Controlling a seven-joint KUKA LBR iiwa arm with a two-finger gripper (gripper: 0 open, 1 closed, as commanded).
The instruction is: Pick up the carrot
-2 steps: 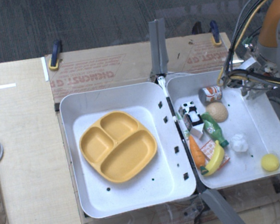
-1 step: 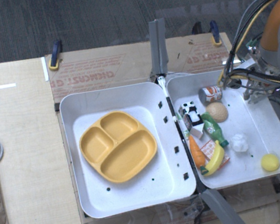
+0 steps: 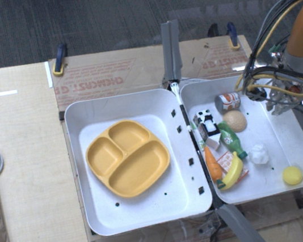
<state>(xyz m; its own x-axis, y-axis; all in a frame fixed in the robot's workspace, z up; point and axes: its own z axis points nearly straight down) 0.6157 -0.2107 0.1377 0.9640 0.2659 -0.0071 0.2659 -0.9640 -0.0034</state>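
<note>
The carrot (image 3: 212, 162) is a short orange piece lying lengthwise against the left wall of the right bin (image 3: 267, 127), near its front. A banana (image 3: 232, 172) lies just right of it and a red-and-white packet touches its side. The arm comes in over the bin's far right corner with cables looped around its wrist. Its gripper (image 3: 277, 100) hangs there, well to the right of and behind the carrot, with nothing visibly in it.
A green bottle (image 3: 232, 139), a tan ball (image 3: 234, 121), a small can (image 3: 228, 100), a black-and-white toy (image 3: 207, 121), a white crumpled lump (image 3: 259, 154) and a yellow lemon (image 3: 292, 175) share the right bin. A yellow divided plate (image 3: 128, 157) lies in the left bin (image 3: 86, 174).
</note>
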